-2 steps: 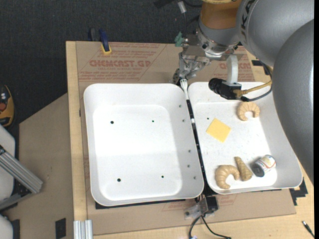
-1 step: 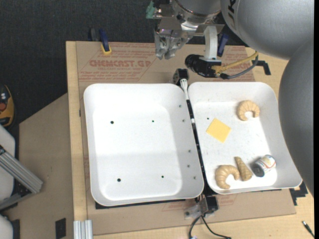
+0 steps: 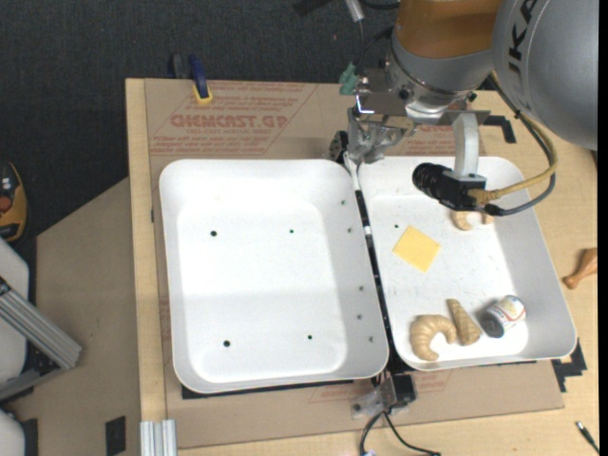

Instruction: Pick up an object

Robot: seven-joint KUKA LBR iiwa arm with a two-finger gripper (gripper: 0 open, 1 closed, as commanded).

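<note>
1. A yellow square slice (image 3: 417, 248) is lying flat near the middle of the right bin (image 3: 532, 283), apart from everything else in it.
2. A croissant (image 3: 432, 334) is resting near that bin's front edge, just beside a tan stick-shaped piece (image 3: 464, 322); a small grey and white can (image 3: 502, 316) is lying on its side next to them, toward the front right corner.
3. A pale rounded piece (image 3: 466, 219) is sitting near the bin's far edge, touching or just under a black part on the arm.
4. The jaws (image 3: 366, 141) are hanging over the far left corner of the right bin, by the seam with the left bin (image 3: 190, 255); I cannot tell their state.
5. Both bins are sitting side by side on the tabletop (image 3: 152, 141).
</note>
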